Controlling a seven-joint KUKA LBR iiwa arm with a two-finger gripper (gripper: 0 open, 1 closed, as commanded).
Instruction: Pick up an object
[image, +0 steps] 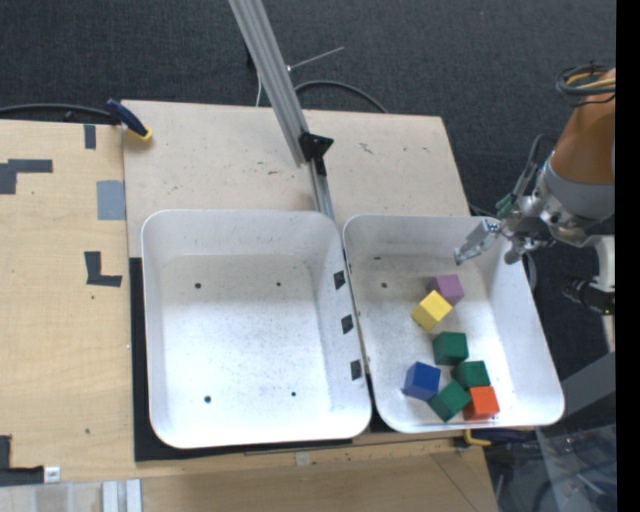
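We are looking at the blocks bunched at the lower right of the frame, in the right bin (520, 300): a yellow block (432, 310) and purple block (450, 288) sit apart from the rest, so we are favouring those. The claw (492, 240) is hovering over the bin's upper right rim, fingers spread, holding nothing; it should descend squarely, clear of the wall.

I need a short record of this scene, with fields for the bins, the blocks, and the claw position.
left bin: shallow white plastic bin
right bin: shallow white plastic bin, holds all blocks
blocks: purple cube, yellow cube, three green cubes, blue cube, orange cube
block grouping: clustered in the right bin's near right part
claw: above the right bin's far right corner, holds nothing visible
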